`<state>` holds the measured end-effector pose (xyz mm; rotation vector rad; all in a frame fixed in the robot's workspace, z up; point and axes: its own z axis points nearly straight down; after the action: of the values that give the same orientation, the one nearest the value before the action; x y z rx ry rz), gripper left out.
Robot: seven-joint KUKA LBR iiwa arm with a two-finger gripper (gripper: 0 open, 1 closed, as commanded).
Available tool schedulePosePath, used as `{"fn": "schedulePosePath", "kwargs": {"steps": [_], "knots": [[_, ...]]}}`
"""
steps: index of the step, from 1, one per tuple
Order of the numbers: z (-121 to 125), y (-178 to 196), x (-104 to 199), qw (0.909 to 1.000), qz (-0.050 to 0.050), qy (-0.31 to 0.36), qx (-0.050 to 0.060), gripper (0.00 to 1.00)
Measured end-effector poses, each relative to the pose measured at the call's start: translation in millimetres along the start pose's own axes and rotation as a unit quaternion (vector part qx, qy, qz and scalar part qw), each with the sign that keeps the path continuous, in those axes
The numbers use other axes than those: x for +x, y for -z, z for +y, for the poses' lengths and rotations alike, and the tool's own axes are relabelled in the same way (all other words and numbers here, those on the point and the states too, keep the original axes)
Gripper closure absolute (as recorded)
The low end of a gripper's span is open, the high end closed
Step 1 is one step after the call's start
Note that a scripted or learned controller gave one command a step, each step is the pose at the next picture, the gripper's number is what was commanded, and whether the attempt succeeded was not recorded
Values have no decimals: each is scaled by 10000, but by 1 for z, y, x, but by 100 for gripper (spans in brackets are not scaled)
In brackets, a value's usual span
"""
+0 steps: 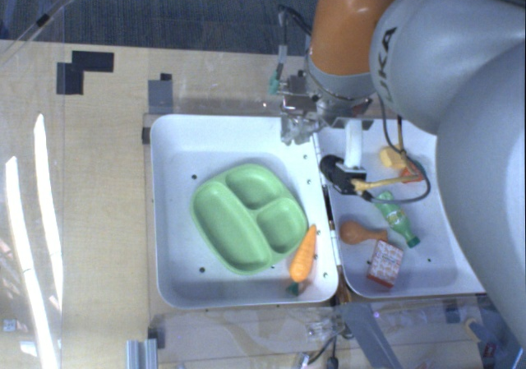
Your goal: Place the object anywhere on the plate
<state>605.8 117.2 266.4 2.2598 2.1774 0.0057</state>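
carrot (302,255) lies beside the plate (246,215), off it; gripper (297,131) state unclear; a grab could pin it against the bin (173,277) wall

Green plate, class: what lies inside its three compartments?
The green plate holds nothing in any of its three compartments, and all three are in plain sight. The carrot lies in the bin beside its right rim; whether they touch is unclear.
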Motion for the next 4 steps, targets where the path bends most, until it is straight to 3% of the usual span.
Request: {"fn": "schedulePosePath", "kwargs": {"steps": [1, 2, 3, 4], "knots": [[-3, 22, 99, 9996, 7, 293, 7, 100], [-49, -120, 79, 9999, -2, 129, 31, 100], [23, -3, 16, 9945, 4, 1044, 0, 100], [-19, -25, 98, 9994, 4, 359, 15, 100]]}}
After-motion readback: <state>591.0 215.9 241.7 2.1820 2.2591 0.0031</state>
